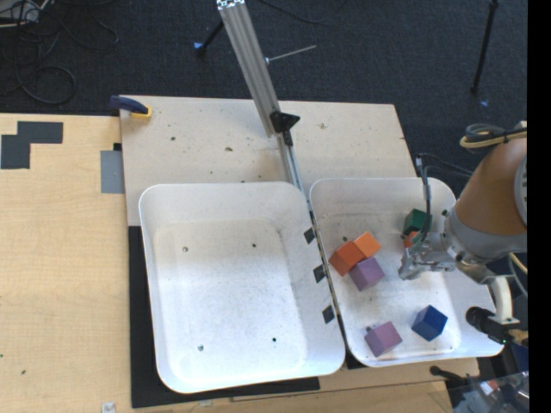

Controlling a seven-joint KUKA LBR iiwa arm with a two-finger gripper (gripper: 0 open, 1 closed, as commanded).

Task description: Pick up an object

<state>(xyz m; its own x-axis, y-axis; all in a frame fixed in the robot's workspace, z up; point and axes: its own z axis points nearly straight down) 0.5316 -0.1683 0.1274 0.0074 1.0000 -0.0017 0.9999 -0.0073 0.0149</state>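
smooth white plastic is seen in the right bin (379, 194); beside it, a matt wooden bench (52, 256) is seen.

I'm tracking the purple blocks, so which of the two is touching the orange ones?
The upper purple block, mid-bin: it sits against the orange blocks. The other purple block lies alone near the right bin's front edge.
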